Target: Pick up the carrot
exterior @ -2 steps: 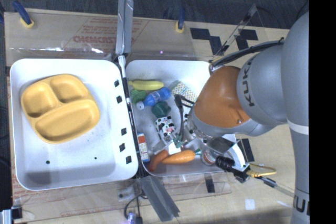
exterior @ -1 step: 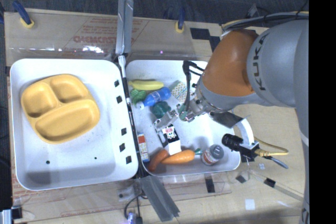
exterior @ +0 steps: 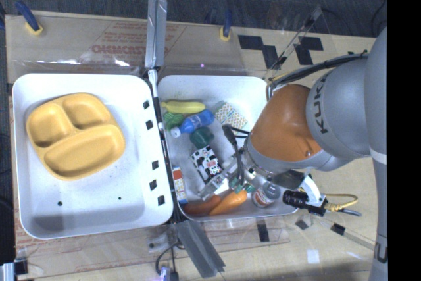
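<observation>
The carrot (exterior: 230, 201) lies orange and slanted at the front edge of the right bin (exterior: 210, 83), next to a reddish-brown piece (exterior: 199, 208) on its left. My gripper (exterior: 225, 185) hangs right over the carrot, low in the bin, under the grey and orange wrist (exterior: 284, 131). The wrist hides much of the gripper. The view does not show whether the carrot is held or only touched.
In the right bin lie a yellow banana (exterior: 184, 106), a green item (exterior: 172, 120), a blue bottle (exterior: 197, 122), a black-and-white patterned box (exterior: 206, 162), a checkered item (exterior: 231, 115) and a small round can (exterior: 266, 195). The left bin (exterior: 39, 207) holds a yellow divided plate (exterior: 75, 134).
</observation>
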You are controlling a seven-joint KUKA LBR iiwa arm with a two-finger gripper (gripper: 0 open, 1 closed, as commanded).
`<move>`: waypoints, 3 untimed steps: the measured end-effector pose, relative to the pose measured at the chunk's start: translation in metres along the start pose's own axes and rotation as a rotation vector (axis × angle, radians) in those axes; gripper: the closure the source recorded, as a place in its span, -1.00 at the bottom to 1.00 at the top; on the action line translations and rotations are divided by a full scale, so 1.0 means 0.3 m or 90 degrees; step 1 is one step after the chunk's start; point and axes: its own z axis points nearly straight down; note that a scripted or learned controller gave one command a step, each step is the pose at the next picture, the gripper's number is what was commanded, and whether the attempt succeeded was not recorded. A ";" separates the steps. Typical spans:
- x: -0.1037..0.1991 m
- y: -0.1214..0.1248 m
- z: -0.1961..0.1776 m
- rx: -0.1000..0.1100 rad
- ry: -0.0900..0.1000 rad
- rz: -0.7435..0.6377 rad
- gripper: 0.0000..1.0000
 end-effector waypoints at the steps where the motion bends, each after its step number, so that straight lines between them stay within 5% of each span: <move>1: -0.157 -0.125 -0.006 -0.002 -0.003 -0.091 -1.00; 2: -0.157 -0.121 -0.041 -0.002 -0.003 -0.095 1.00; 3: -0.171 -0.043 -0.345 -0.001 -0.002 -0.038 1.00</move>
